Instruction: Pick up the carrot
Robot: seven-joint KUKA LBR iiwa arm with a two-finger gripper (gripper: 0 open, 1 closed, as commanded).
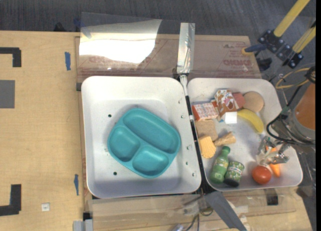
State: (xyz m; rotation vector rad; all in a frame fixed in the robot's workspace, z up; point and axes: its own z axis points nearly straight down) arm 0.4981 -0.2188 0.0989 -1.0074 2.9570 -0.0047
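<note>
The carrot is a small orange piece in the right bin, near its front right corner, just right of a red tomato. My gripper reaches in from the right and hangs directly over the carrot, its metal tip touching or nearly touching the carrot's upper end. The gripper body hides part of the carrot. Whether the carrot rests on the bin floor or is raised cannot be judged from this angle.
The right bin also holds a banana, a beige round item, red-and-white boxes, a white cube, a cheese wedge, a green bottle and a green can. A teal divided plate lies in the left bin.
</note>
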